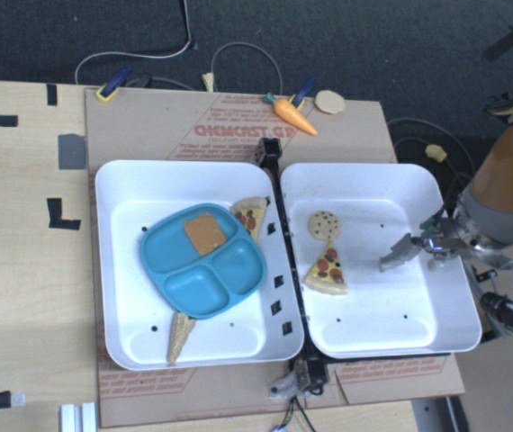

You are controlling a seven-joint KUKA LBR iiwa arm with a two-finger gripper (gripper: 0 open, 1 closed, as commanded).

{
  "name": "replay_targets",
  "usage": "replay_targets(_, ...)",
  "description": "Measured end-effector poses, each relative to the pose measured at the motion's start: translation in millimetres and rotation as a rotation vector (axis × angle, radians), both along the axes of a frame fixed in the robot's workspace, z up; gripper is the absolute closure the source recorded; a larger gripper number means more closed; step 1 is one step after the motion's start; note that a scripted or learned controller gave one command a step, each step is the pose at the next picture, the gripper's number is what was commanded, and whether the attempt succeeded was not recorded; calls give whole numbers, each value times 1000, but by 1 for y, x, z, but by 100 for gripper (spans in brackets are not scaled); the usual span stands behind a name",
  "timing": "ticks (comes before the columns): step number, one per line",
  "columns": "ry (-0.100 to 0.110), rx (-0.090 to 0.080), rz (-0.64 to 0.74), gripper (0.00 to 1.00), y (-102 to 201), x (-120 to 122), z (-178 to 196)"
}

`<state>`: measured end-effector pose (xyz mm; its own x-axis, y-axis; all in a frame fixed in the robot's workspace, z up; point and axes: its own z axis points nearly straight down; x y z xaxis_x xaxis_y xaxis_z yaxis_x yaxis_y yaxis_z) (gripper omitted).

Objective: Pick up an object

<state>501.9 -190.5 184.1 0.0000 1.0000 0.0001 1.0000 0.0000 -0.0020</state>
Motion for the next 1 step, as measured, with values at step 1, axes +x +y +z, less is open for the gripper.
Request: replay_targets(1,-7,-6,2,0,59,38,-100)
